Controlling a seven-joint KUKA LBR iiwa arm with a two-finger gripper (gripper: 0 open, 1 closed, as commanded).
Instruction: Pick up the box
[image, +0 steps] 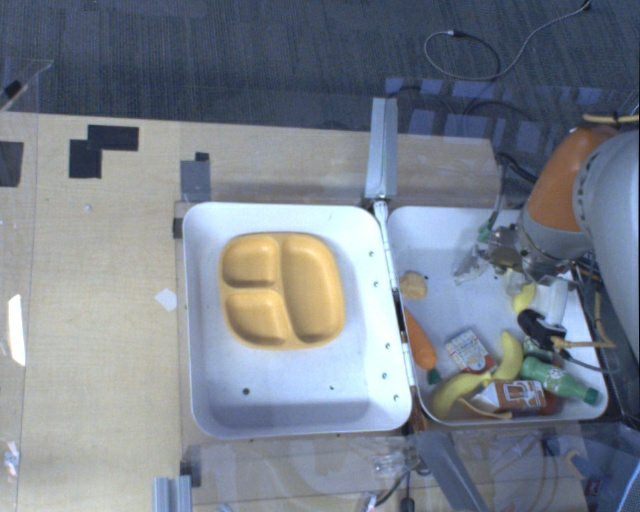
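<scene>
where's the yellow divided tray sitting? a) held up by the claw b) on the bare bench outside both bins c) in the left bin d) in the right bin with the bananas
c: the yellow divided tray lies flat in the left bin, while the bananas and the other small items sit in the right bin, where the claw is.

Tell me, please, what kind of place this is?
Probably a robotics lab test bench: a grey arm reaches over two white bins, one holding toy food like a banana, with cables behind.
</scene>
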